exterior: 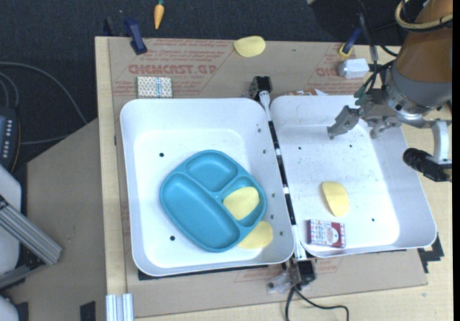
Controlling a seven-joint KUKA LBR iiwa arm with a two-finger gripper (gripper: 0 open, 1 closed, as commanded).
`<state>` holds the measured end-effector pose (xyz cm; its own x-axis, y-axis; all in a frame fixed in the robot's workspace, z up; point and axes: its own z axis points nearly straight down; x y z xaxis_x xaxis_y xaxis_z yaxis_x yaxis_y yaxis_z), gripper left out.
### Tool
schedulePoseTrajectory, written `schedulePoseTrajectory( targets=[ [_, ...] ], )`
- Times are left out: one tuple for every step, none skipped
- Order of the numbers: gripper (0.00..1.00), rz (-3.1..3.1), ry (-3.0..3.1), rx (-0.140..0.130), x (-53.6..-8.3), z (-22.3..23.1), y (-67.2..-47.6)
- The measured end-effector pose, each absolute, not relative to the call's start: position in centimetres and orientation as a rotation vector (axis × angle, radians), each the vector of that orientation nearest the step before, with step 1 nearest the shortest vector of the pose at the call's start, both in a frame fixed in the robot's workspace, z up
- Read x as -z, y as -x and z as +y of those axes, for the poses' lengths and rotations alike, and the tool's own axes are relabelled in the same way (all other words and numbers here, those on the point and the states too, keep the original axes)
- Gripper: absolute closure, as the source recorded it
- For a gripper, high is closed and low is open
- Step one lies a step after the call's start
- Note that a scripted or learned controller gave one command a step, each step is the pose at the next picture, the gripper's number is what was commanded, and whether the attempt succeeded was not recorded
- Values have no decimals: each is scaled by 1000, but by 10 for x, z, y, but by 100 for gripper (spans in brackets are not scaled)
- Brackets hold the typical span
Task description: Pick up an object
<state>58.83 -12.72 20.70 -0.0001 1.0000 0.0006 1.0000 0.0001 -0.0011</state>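
My gripper [361, 126] hangs over the far part of the right bin [402, 190], its two fingers spread open with nothing between them. A yellow chip-like piece [335, 198] lies nearer the front of that bin, well below the gripper. A small red and white box [325, 233] lies at the bin's front left corner. In the left bin [144, 140] sits a blue divided plate [205, 205] with a yellow piece [242, 201] in one compartment. Another yellow piece [256, 235] lies against the plate's front edge.
Outside the bins, on the board behind them, lie a yellow piece [249, 46], a patterned packet [154, 86], a blue clip [134, 36] and a white block [353, 68]. A small carrot [159, 14] lies on the dark floor. A black divider [277, 161] runs between the bins.
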Motion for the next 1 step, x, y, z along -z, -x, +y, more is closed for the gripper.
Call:
schedulePoseTrajectory(
  targets=[
    [0, -2217, 2219, -5, -103, -123, -539]
  ],
)
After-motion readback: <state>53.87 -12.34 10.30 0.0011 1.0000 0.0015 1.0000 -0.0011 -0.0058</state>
